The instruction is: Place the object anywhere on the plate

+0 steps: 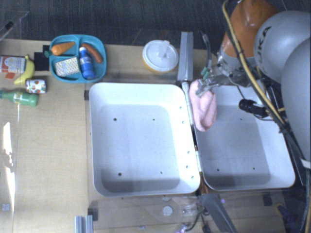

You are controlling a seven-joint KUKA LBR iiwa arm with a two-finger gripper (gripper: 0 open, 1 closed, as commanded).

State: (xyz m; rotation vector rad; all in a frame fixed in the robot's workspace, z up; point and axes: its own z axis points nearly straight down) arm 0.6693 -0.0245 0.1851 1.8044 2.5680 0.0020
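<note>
While the end effector (210, 84) is clamped on the top of the pink cloth (204, 108), which hangs over the right bin's (252, 178) rim at 9 o'clock, carry it toward the blue plate (99, 50) at 10 o'clock. Lift first so the cloth clears both bins.

the arm (284, 42) enters from the right edge, its thick grey links filling the upper right corner. the orange band (245, 16) sits above the wrist, which tilts down and leftward. the gripper (208, 83) hangs low near the upper left corner of the right bin, its fingers clamped on the top of a pink cloth (204, 109) that dangles below them.
</note>
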